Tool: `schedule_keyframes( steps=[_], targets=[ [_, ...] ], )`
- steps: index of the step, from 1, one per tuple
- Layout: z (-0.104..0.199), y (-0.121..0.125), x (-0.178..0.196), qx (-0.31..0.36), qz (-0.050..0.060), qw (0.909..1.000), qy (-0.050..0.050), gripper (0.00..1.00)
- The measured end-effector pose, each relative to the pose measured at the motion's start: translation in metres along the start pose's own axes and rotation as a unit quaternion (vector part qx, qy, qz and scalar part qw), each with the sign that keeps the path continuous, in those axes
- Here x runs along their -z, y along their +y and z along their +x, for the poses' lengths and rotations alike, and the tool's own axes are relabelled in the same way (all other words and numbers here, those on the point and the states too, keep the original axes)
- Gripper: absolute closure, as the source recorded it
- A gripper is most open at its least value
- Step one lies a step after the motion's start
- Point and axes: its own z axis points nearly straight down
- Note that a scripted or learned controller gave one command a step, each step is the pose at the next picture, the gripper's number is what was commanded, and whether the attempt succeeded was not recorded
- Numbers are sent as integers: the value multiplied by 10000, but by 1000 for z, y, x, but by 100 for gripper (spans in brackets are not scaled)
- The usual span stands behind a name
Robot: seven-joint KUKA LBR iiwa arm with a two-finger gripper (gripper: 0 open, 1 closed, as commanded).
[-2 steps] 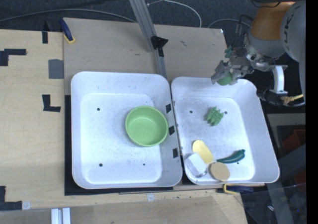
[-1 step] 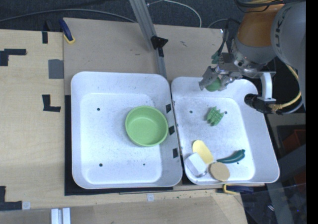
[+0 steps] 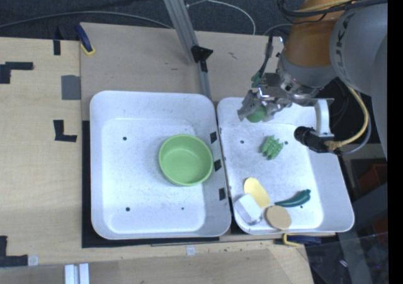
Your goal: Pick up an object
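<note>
The gripper [image 3: 257, 107] hung over the far left corner of the right bin [image 3: 327, 204], and a small green object [image 3: 257, 114] was seen between its fingers, clamped and raised above the bin's rim. The exact shape of that object could not be made out, as the fingers covered most of it. Nearer the camera, on the bin floor and apart from the gripper, lay a green ridged piece [image 3: 272, 147], lumpy in outline and matte in finish. Toward the near edge of the same bin, a cluster of items lay close together: a yellow oval piece [image 3: 255, 189], smooth and flat; a white rounded block [image 3: 247, 208] touching it on the near side; a tan disc [image 3: 278, 217] just beside both; and a dark teal curved item [image 3: 294, 199], slender and tapered, lying to the right of the yellow piece. The left bin [image 3: 113, 150] held a light green bowl [image 3: 185, 160], round, smooth-walled and upright, near its right side. Both bins were shallow, white, and speckled with dark flecks. The tabletop [image 3: 38, 169] beneath was pale wood-toned board bearing black tape marks.
</note>
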Motion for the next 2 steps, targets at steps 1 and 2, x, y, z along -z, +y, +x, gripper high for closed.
schedule_keyframes(
  steps=[1, 2],
  targets=[
    [56, -29, -10, 3, 13, 10000, -4, 100],
    [107, -53, -2, 8, 4, 10000, 2, 100]
  ],
)
